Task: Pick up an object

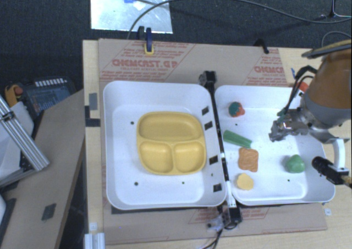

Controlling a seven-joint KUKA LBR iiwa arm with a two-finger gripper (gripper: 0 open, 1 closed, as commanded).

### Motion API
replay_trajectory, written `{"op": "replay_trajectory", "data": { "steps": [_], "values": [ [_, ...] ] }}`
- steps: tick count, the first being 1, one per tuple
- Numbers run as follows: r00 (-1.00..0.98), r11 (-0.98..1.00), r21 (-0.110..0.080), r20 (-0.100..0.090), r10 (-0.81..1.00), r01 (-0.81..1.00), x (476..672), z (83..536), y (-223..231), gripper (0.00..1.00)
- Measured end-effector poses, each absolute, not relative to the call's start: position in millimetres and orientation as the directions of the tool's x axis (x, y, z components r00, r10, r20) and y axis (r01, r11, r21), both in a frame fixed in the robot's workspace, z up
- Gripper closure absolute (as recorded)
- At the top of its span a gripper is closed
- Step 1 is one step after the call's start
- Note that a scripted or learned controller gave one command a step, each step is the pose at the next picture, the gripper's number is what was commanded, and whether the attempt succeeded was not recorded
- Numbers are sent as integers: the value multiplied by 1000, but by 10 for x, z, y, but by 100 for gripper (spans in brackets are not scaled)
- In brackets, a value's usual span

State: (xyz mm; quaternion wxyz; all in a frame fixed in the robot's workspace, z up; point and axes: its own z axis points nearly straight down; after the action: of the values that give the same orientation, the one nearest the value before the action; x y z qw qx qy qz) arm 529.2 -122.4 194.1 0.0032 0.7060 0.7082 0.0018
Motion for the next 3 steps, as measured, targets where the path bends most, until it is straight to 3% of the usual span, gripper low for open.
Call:
{"op": "replay_trajectory", "data": {
  "steps": [1,2,3],
  "values": [
    [-5,5,8,-2,1000,1000,5311,2481,-1228,100],
    [-10,10,3,2,1000,1000,5327,2532,-688,100],
    [-10,10,1,2,1000,1000,5197,2405,-124,100]
  ]
}}
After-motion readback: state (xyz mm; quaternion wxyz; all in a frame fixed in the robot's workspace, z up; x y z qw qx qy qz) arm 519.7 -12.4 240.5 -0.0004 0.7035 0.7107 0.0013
